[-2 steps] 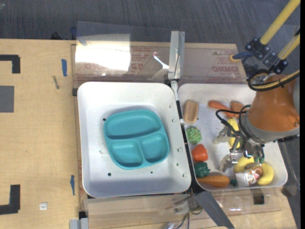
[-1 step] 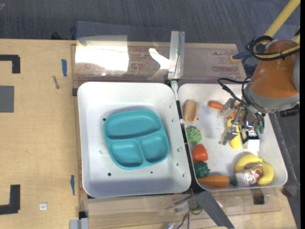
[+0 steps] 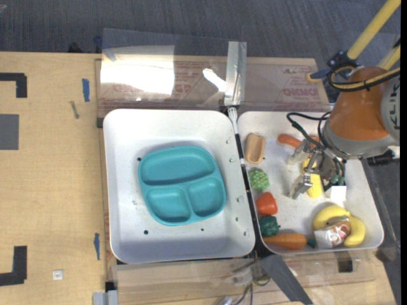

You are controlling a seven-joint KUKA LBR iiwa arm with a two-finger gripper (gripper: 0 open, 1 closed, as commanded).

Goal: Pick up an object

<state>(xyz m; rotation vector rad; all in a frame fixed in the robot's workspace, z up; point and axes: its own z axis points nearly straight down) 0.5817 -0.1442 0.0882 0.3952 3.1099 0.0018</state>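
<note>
Tool [image 3: 310,178] over right bin's [image 3: 372,199] centre; grip state indeterminate, arm [image 3: 359,110] overhead obscuring fingers and a yellow item [image 3: 313,188].

Wooden bench [image 3: 44,189], two white bins [image 3: 121,138]

floor: dark grey carpet [image 3: 191,5] along top, beyond fingers | bench: pale wood top [image 3: 44,170] with black tape marks [image 3: 14,84] and blue tape bits [image 3: 86,89], far left of fingers | light: glare on clear sheet [image 3: 137,75]
</note>
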